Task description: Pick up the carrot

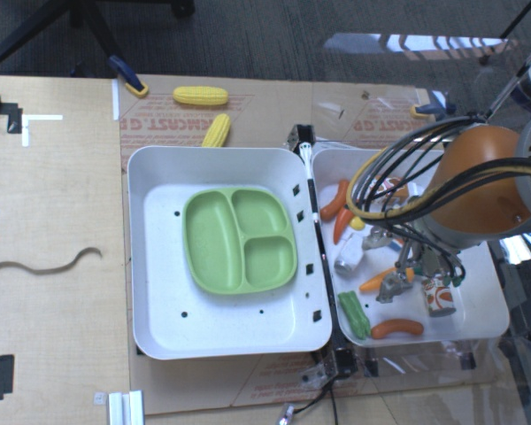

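Observation:
A small orange carrot (372, 283) lies on the floor of the right bin (478, 326), near its middle. My gripper (396, 282) is down in that bin, right at the carrot's right end and touching or overlapping it. The grey arm with its orange band (478, 189) and black cables hangs over the bin's back right and hides what is under it. I cannot tell whether the carrot is gripped.
Around the carrot lie two orange-red long pieces (336, 204), a white bottle (349, 255), a green pod (354, 315), a red sausage (396, 328) and a small carton (439, 298). The left bin (150, 264) holds a green divided plate (242, 240). Two corn cobs (201, 96) lie behind it.

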